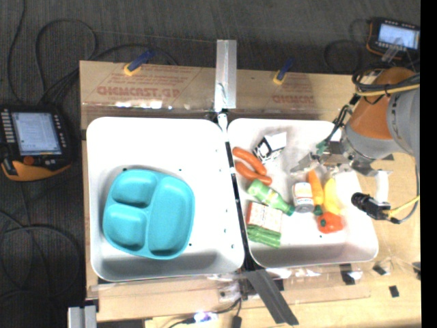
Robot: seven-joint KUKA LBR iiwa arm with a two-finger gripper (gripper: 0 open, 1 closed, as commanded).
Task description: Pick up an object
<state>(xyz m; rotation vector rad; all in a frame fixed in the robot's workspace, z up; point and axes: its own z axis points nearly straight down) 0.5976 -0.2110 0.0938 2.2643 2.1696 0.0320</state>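
The right bin [355, 248] holds several small items: an orange carrot-like piece [250, 164], a white and black packet [270, 145], a green bottle [270, 197], a small white jar [302, 195], an orange stick [315, 186], a yellow banana-like piece [332, 194], a red-orange piece [329, 223], a red and white box [263, 216] and a green vegetable [263, 236]. My gripper [322, 160] hangs low over the right bin's far right part, just above the orange stick and the yellow piece. I see nothing held in it.
The left bin [109, 132] holds a turquoise divided plate [148, 212]. A metal divider [226, 74] stands behind the joint between the bins. Handheld control units lie at the far left [33, 142] and top right [395, 36]. Cables trail near the arm's wrist [374, 206].
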